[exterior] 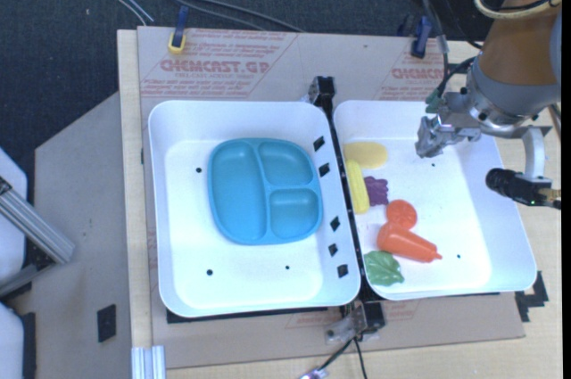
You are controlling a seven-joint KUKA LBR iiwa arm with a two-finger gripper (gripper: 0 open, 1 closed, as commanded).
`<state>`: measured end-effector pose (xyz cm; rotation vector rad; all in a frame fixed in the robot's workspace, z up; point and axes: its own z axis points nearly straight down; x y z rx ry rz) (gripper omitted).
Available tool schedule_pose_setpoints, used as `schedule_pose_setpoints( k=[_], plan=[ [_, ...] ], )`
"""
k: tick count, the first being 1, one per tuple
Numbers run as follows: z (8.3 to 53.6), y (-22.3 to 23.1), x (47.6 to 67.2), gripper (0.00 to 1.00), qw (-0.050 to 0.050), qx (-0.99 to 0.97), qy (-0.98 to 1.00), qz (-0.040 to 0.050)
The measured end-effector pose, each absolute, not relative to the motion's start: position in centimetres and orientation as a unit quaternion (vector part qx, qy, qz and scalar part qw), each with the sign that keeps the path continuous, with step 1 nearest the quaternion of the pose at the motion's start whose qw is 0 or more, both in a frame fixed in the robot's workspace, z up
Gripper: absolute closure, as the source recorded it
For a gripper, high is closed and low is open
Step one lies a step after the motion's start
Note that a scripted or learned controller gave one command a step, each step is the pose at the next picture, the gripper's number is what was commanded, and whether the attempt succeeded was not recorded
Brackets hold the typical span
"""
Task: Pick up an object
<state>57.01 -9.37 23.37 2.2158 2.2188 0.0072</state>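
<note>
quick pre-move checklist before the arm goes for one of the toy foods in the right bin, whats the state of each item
1. Targets present: ok. carrot, tomato, corn, grapes, lemon and green leaf lie in the right bin.
2. gripper over the right bin: ok, above its upper part.
3. Gripper above a target: not ok, it is off to the lemon's right.
4. Finger opening: cannot tell.
5. Targets well apart: not ok, carrot and tomato touch; corn lies against the grapes.
6. Blue tray out of the way: ok, in the left bin.

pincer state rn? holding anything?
Pincer: over the right bin, nothing seen in it; open or closed cannot be told.
</note>
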Motion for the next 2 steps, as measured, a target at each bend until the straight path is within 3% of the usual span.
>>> schedule_pose_setpoints(
  k=[1,2],
  plan=[
    [24.7,-9.4,57.1,1.0,0.001,0.707,0.707,0.001],
    [23.2,-3.9,57.0,1.0,-0.002,0.705,0.709,0.0001]
  ],
)
